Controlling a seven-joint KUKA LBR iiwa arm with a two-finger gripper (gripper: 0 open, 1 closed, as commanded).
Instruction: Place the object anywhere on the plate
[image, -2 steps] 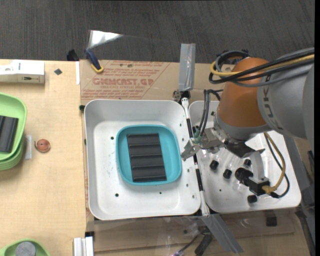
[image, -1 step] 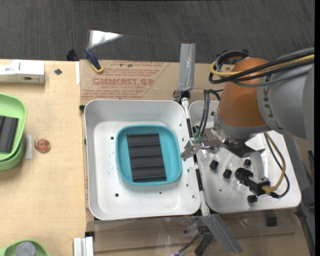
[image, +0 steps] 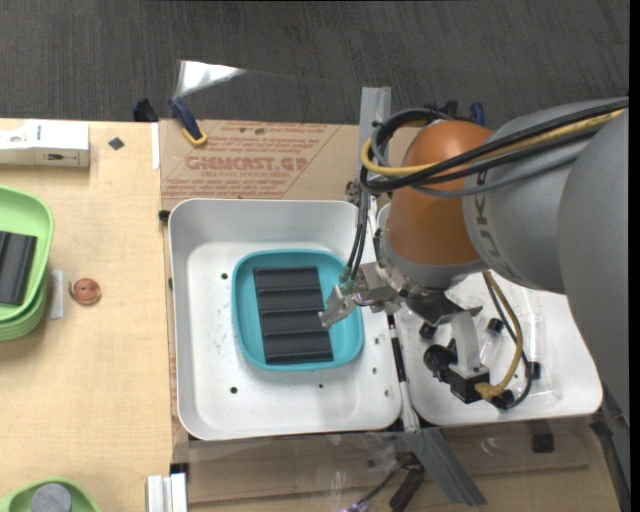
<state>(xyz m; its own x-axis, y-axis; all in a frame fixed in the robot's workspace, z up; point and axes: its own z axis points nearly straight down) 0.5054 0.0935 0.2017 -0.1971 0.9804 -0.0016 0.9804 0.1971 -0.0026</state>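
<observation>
The left white bin holds a teal plate bearing a ribbed black block (gripper beside it, fingers unclear).

Dark grey carpet floor lies behind a pale wooden bench.

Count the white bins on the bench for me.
2. The left white bin holds the teal plate; the right white bin sits beside it, largely covered by the arm, so its contents may be hidden.
</observation>
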